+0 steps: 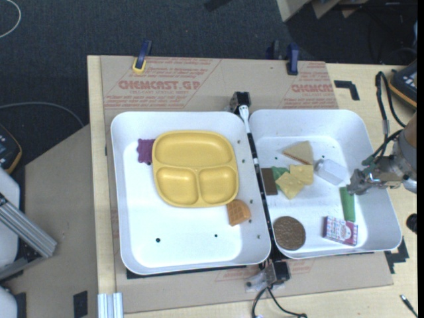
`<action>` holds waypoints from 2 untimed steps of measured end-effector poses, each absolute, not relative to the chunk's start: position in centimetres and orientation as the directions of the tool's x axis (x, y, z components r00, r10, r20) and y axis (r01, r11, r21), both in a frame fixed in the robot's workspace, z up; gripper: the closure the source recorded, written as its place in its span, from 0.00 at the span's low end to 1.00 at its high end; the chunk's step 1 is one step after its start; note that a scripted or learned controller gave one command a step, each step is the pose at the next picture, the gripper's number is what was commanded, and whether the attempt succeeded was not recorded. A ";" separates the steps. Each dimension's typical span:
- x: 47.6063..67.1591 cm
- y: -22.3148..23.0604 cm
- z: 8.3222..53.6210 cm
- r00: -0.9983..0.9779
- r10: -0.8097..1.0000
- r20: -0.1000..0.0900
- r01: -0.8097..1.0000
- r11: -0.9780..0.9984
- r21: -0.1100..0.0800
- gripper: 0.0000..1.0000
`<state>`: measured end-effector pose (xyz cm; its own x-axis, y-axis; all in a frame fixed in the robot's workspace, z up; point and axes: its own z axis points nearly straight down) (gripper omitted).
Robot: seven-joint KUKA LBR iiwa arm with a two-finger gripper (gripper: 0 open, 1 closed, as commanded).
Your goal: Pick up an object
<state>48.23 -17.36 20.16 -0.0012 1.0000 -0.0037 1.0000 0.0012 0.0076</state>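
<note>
Camera view gives you the end effector (361,179) at the right bin's (371,134) right rim, just above a green marker (348,206) inside that bin; you cannot tell its grip state.

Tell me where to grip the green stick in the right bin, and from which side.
Grip the green stick across its narrow width near the middle, coming straight down from above. It lies flat and runs roughly top to bottom in the view, so the fingers should close left to right. The gripper sits at its upper end. The red and white packet lies close below, so avoid the lower end.
</note>
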 end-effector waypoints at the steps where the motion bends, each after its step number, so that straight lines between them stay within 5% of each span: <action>1: 48.3 -17.4 22.6 -0.001 1.000 -0.003 1.000 0.001 0.005 1.00; 2: 52.3 -13.5 23.6 -0.004 1.000 -0.002 1.000 0.004 0.005 1.00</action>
